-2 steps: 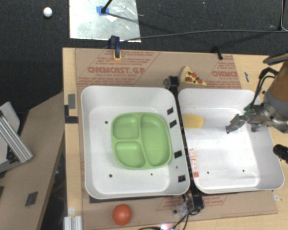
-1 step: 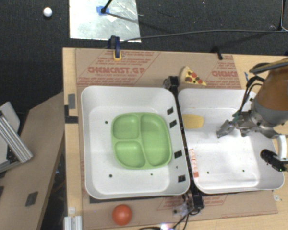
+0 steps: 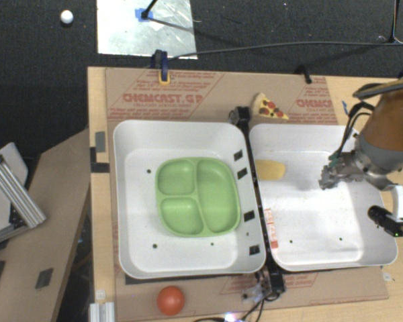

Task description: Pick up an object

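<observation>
I'm looking down on both bins. My gripper [image 3: 329, 177] hangs low over the right bin [image 3: 322, 247], arm reaching in from the right. A yellow block [image 3: 270, 171] lies near that bin's left wall, apart from the gripper. A green divided plate [image 3: 197, 196] sits in the left bin [image 3: 138, 247]. A pizza slice toy [image 3: 269, 107] rests behind the bins, a red ball [image 3: 170, 300] in front.

Smooth glossy white plastic bins [image 3: 302, 247] hold a matt green plastic tray [image 3: 197, 196].
</observation>
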`<state>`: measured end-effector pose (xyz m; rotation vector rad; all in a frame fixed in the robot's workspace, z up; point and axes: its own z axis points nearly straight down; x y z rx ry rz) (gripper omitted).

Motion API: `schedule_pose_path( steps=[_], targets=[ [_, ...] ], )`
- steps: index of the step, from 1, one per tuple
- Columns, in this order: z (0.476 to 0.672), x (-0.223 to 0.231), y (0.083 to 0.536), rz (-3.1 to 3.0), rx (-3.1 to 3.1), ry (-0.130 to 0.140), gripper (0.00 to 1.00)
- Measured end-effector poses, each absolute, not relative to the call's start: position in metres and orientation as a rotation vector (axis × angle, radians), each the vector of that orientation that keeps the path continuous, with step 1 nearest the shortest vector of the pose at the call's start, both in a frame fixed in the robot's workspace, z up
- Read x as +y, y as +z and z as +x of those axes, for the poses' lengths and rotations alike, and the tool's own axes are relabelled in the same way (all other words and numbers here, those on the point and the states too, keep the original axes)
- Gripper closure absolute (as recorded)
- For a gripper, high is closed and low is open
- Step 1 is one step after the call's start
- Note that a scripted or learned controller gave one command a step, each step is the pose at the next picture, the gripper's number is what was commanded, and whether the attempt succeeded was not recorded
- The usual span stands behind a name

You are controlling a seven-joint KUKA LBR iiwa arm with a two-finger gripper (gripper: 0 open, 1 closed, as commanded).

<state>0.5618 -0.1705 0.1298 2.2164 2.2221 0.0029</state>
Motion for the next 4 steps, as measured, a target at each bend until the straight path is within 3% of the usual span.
schedule_pose_path(
  steps=[2, 3, 4],
  targets=[
    [0.552, -0.169, 0.226, 2.213, 2.222, 0.005, 1.00],
    [0.559, -0.178, 0.280, 2.212, 2.222, 0.005, 1.00],
    [0.553, -0.129, 0.264, 2.212, 2.230, 0.002, 1.00]
  ],
)
